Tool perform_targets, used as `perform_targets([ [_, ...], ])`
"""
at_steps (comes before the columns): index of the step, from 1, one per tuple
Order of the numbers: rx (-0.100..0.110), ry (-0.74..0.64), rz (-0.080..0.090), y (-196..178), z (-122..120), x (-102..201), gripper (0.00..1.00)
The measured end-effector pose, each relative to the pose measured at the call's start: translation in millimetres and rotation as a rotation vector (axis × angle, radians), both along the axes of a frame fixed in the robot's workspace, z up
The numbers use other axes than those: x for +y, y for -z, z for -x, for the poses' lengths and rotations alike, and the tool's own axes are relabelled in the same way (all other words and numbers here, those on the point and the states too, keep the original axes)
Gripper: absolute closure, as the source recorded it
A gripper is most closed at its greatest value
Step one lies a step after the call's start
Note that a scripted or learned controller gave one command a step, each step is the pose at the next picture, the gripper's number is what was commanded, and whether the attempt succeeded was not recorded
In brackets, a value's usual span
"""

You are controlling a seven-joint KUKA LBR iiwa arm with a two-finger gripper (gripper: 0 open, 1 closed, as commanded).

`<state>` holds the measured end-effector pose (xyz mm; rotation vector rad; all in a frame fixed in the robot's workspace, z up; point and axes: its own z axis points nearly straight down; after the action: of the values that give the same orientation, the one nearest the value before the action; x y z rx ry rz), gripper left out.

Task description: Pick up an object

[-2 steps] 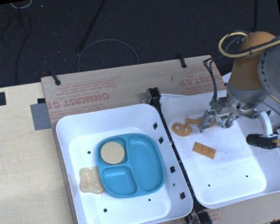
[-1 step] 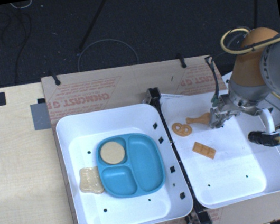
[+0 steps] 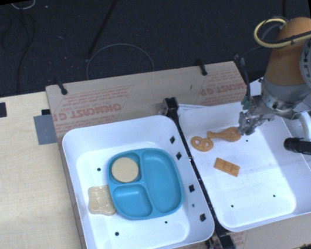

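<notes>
Left bin (image 3: pixel 82 148): holds blue divided tray (image 3: pixel 157 183), round tan disc (image 3: pixel 124 169) in tray's upper-left compartment; pale flat piece (image 3: pixel 100 200) touching tray's left edge. Right bin (image 3: pixel 286 190): arm (image 3: pixel 289 70) reaching in from right. Gripper (image 3: pixel 247 124) low over upper part of bin, tip at right end of tan spoon-shaped piece (image 3: pixel 224 135); finger opening and grasp: cannot tell. Pretzel (image 3: pixel 202 143) just left of that piece. Orange cracker (image 3: pixel 226 167) lower, apart from both.

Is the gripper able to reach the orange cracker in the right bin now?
Probably yes. The orange cracker lies alone on the right bin floor, nothing covering it, and the gripper is just above it.
</notes>
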<state>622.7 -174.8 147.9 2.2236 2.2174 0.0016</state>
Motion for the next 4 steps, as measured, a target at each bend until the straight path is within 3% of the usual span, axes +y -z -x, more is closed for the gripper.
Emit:
perform_targets([
  [2,-0.001,-0.005,0.001,-92,-7,3,1.00],
  [4,0.007,-0.006,-0.002,-74,24,92,1.00],
])
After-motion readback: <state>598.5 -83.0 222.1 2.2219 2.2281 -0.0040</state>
